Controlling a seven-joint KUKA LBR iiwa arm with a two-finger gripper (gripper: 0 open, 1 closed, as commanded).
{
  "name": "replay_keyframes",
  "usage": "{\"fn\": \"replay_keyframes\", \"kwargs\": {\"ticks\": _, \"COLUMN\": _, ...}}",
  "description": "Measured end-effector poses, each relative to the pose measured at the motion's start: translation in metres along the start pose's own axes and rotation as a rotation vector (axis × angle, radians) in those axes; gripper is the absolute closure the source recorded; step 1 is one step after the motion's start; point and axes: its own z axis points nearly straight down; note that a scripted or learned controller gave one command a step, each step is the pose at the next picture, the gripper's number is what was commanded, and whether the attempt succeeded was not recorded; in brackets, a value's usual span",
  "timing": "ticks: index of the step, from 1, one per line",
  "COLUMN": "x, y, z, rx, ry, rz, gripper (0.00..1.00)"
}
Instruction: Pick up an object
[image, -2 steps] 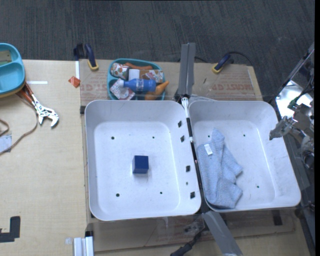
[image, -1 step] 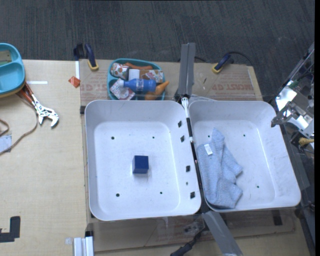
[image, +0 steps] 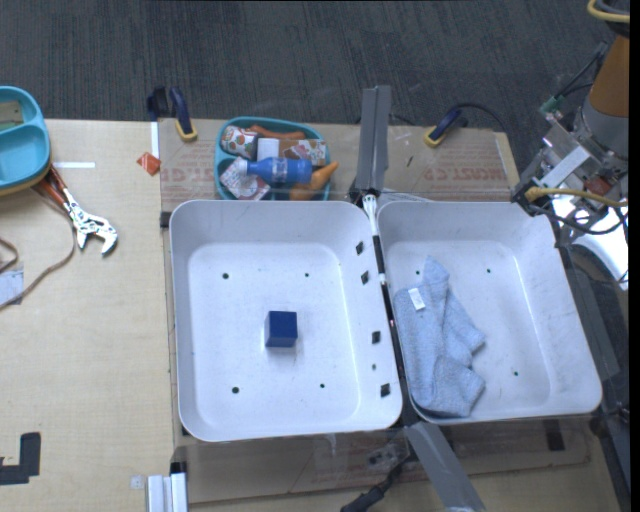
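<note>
A small blue cube (image: 282, 328) sits near the middle of the left white bin (image: 200, 240). A crumpled light blue-grey cloth (image: 440, 340) lies in the left half of the right white bin (image: 540, 380), reaching down to its front wall. The arm's wrist with its orange band (image: 608, 90) is at the upper right corner, above the right bin's far right corner and well away from both objects.
Behind the left bin stands a teal tray (image: 272, 160) of assorted small items. A wrench (image: 85, 225) and a teal dish (image: 20, 135) lie on the bench at the left. A clamp (image: 445, 125) sits behind the right bin.
</note>
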Motion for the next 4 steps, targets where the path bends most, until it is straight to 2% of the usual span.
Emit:
{"fn": "replay_keyframes", "kwargs": {"ticks": 1, "x": -0.05, "y": 0.022, "z": 0.091, "rx": 0.002, "ry": 0.0, "rz": 0.177, "gripper": 0.0}}
{"fn": "replay_keyframes", "kwargs": {"ticks": 2, "x": -0.037, "y": 0.061, "z": 0.07, "rx": 0.0, "ry": 0.002, "rz": 0.334, "gripper": 0.0}}
{"fn": "replay_keyframes", "kwargs": {"ticks": 3, "x": -0.067, "y": 0.042, "z": 0.078, "rx": 0.002, "ry": 0.001, "rz": 0.372, "gripper": 0.0}}
{"fn": "replay_keyframes", "kwargs": {"ticks": 4, "x": -0.111, "y": 0.003, "z": 0.108, "rx": 0.003, "ry": 0.001, "rz": 0.292, "gripper": 0.0}}
